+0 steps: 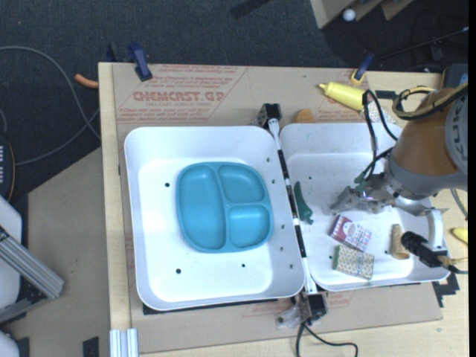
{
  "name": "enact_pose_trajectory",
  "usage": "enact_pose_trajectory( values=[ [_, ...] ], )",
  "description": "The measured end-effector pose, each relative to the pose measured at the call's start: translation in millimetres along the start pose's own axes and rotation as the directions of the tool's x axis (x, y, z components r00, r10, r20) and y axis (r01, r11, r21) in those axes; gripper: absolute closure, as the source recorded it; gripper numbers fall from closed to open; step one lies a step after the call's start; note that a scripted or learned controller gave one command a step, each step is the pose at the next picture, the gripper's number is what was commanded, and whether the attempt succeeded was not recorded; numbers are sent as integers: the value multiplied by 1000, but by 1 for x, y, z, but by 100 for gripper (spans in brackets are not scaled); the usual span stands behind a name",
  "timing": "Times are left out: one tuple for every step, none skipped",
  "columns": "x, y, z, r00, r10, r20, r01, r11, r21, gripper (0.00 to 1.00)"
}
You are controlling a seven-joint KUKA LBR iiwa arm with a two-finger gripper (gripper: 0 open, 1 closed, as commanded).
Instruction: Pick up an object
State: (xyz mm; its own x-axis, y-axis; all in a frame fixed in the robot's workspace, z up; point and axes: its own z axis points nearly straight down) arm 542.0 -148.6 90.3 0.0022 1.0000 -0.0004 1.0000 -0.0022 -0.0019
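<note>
The tool (362, 197) hangs low in the right bin (327, 143); whether it is apart or together, I cannot tell. Just below it lies a small flat packet (350, 233), dark red and white with a printed pattern. Beside that sits a greenish patterned packet (353, 262). The left bin (141, 169) holds a blue divided plate (223, 205).
</note>
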Motion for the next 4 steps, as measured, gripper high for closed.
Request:
enact_pose_trajectory(
  values=[
    [-45,101,-82,1000,-3,2,3,1000,-5,0],
    [21,6,-99,1000,-3,-1,3,1000,-1,0],
    [39,-20,-73,1000,-2,-1,2,1000,0,0],
    [37,-33,6,1000,-2,-1,2,1000,-1,0]
  ],
)
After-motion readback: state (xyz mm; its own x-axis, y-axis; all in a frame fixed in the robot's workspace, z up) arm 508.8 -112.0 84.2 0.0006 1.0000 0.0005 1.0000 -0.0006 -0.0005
